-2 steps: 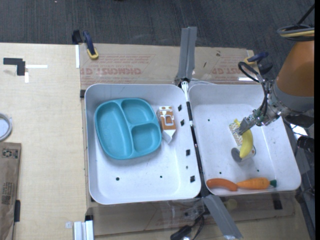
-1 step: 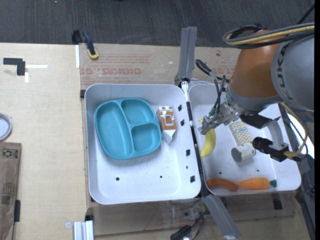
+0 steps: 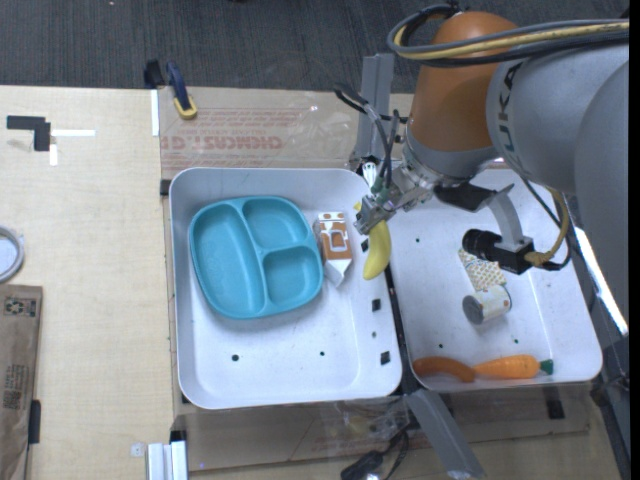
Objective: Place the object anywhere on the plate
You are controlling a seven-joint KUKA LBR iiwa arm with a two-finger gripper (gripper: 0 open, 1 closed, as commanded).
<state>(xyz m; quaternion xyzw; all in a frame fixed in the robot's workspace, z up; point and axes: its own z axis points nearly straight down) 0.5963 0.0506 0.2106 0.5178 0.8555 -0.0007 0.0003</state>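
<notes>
Two shallow white bins sit side by side on a pale wooden bench, with dark carpet at twelve o'clock behind it. The left bin (image 3: 200, 368) holds a blue divided plate (image 3: 258, 256) at about ten o'clock of its floor, and a small orange-and-white carton (image 3: 335, 242) touches the plate's three o'clock edge. The grey arm comes in from the right, and its gripper (image 3: 374, 220) hangs over the seam between the bins with a banana (image 3: 376, 252) dangling from it. The top of the banana sits between the fingers, so the grip looks narrow and closed on the fruit, which hangs near the left bin's right wall, just beside the carton.

To do this step well, I would carry the banana toward nine o'clock, high enough to pass over the carton, and let go only once it hangs over one of the plate's hollows. A low release should keep it from rolling off the rim.

The right bin (image 3: 560, 368) holds a carrot (image 3: 482, 369) at six o'clock and a small roll (image 3: 486, 303) near its centre. Brown cardboard (image 3: 250, 133) behind the left bin carries red lettering, mirrored, which I cannot read with confidence. Grey letters mark the arm's casing, only partly visible.
</notes>
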